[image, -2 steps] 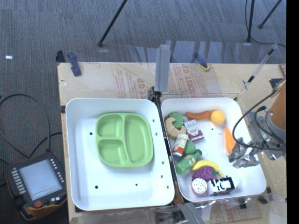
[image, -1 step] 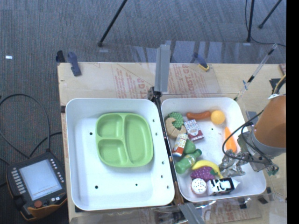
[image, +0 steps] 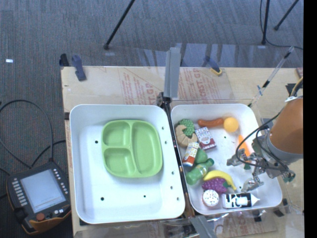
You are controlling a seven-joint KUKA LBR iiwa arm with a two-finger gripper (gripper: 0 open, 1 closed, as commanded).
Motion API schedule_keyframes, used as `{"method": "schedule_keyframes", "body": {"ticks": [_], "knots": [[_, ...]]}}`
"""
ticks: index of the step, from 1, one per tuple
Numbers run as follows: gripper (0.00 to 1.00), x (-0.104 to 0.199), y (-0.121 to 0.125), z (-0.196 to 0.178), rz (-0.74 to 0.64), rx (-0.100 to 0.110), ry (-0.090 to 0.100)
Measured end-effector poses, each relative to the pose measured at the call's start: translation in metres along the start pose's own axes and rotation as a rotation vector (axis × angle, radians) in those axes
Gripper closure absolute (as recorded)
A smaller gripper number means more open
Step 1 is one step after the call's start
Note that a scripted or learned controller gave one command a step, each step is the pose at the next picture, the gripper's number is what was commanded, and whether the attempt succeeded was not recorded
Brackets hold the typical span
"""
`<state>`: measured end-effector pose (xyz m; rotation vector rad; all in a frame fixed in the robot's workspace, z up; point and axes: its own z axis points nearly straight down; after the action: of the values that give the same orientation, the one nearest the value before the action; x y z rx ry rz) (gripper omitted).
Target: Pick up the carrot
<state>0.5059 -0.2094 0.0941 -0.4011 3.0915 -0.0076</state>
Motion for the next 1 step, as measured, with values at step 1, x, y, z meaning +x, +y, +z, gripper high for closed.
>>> {"method": "schedule_keyframes", "body": {"ticks": [1], "knots": [[0.0,-0.0661,-0.0028,0.0077,-0.183,-0.012,0.019]]}}
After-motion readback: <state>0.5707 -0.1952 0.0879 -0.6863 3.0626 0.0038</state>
